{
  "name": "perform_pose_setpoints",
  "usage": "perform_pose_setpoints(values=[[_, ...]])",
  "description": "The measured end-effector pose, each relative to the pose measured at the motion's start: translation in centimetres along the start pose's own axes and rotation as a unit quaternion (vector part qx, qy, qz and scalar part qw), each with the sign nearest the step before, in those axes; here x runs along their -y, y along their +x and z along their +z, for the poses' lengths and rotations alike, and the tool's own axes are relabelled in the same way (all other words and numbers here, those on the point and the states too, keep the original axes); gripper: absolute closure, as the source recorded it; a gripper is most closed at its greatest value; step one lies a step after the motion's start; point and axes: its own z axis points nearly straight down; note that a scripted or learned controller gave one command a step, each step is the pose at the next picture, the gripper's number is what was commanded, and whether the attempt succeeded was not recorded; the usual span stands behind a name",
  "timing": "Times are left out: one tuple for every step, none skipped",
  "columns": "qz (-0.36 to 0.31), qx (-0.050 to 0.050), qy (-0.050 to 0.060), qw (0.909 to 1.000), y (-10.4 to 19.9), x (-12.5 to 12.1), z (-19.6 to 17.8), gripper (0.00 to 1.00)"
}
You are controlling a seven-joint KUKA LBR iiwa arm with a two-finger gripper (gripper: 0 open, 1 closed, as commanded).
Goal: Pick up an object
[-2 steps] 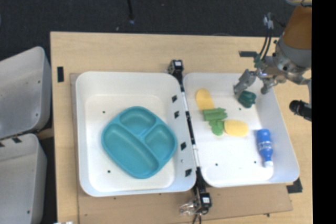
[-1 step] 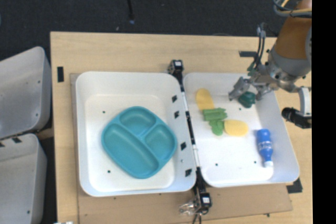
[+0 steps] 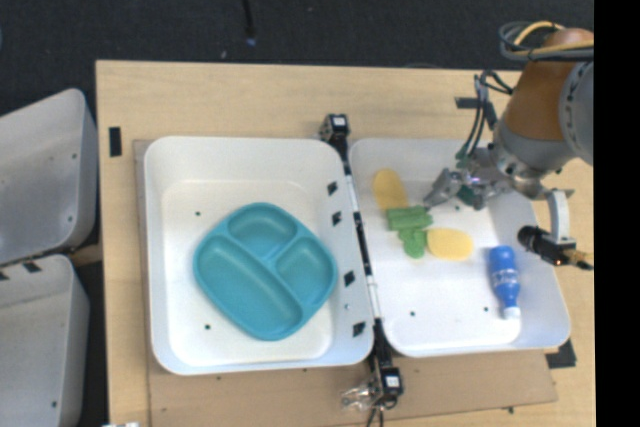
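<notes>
green object | right bin, among yellow pieces, bottle | gripper open, holding nothing

Teal divided plate in the white left bin, yellow piece, green piece, pale yellow piece, blue bottle with white cap in the white right bin, tan bench, orange-banded grey arm.

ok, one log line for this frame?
phase: approach | gripper: above right bin, near green object | grasp: none seen | also in right bin: two yellow pieces, blue bottle | left bin: teal tray
</notes>
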Motion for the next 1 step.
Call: perform_pose_setpoints(values=[[0.002, -0.001, -0.003, 1.0000, -0.12, -0.27, 4.20, 0.00]])
